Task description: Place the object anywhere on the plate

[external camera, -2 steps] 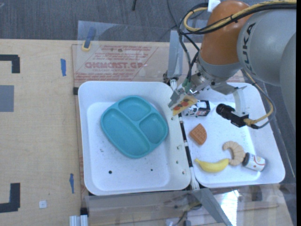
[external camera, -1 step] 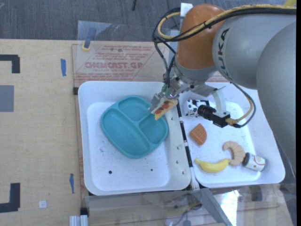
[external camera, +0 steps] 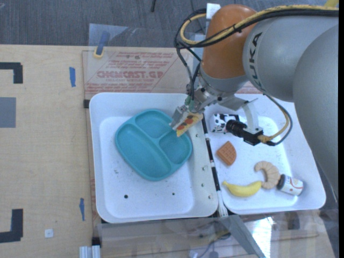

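Grey floor, wooden bench — blue tape

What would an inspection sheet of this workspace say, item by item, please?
Surface: wooden bench bearing two white bins, left bin and right bin, side by side.
Job's things: blue plate with compartments in the left bin; pizza slice toy over the plate's right edge, between the pincer's fingers.
Clutter: in the right bin, a waffle, croissant, banana, small bottle and black-and-white object.
Grippers: pincer shut on the pizza slice toy.
Cables: yellow and black cables looping at the wrist.
Surroundings: grey floor, blue tape marks.
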